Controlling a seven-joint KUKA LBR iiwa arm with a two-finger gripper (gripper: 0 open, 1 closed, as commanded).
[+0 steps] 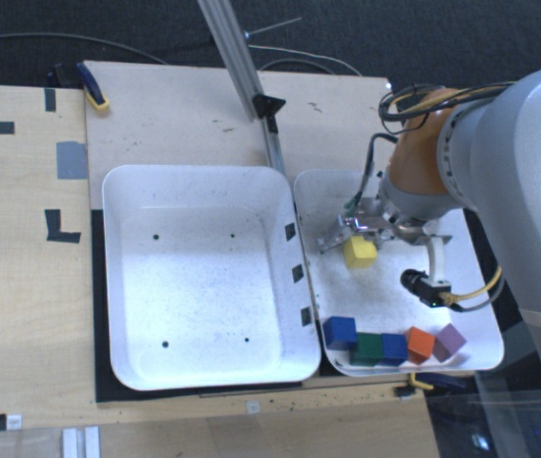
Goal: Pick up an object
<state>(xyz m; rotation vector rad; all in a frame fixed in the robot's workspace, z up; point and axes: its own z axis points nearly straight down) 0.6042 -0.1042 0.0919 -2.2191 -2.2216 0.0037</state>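
While the arm (485, 151) reaches in from the right over the right bin (475, 351), its gripper (358, 239) hangs above the middle of that bin with a yellow block (361, 252) at its fingertips. The block sits just under the metal fingers and seems to lie between them, though the slant hides whether they truly press on it or whether it rests on the bin floor, so the state of the fingers cannot be told for sure. An orange band (418, 156) shows above the wrist, and black cables (432, 289) loop beside it. Along the near wall of the right bin a row of blocks lies close together: a blue block (340, 330), a green block (367, 347), a second blue one (392, 348), an orange block (421, 343) and a purple block (449, 341). The left bin (127, 208) stands just beside the right one, their rims touching. A metal pole (237, 51) slants across the bench behind the bins.
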